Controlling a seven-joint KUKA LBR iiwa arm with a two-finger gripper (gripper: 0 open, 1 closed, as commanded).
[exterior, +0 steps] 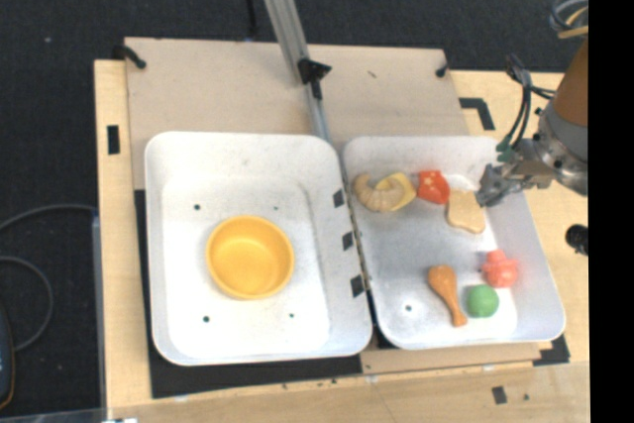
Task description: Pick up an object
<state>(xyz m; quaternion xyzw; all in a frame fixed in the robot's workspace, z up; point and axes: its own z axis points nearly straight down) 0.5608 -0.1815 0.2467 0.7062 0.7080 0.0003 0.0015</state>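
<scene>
- Worktop [248,84]: tan board carrying two shallow white bins side by side; a metal pole [282,5] rises from its far edge, between the bins.
- Left bin [178,173]: holds one yellow bowl [250,257], upright, near the middle.
- Right bin [396,312]: holds six small items.
- Arm [570,114]: reaches in from the right; the hand [492,185] sits low over the far right part of the right bin, just beside the tan piece. Opening of the hand: cannot tell. Nothing is seen held in it.
- Croissant-shaped item [384,192]: far left part of the right bin.
- Tan bread-like piece [466,212]: right of the croissant, at the hand's tip.
- Orange drumstick-shaped item [447,292]: near part of the bin.
- Red item [432,185]: between croissant and tan piece.
- Pink-red item [500,268]: near right, just above the green ball [482,301].
</scene>
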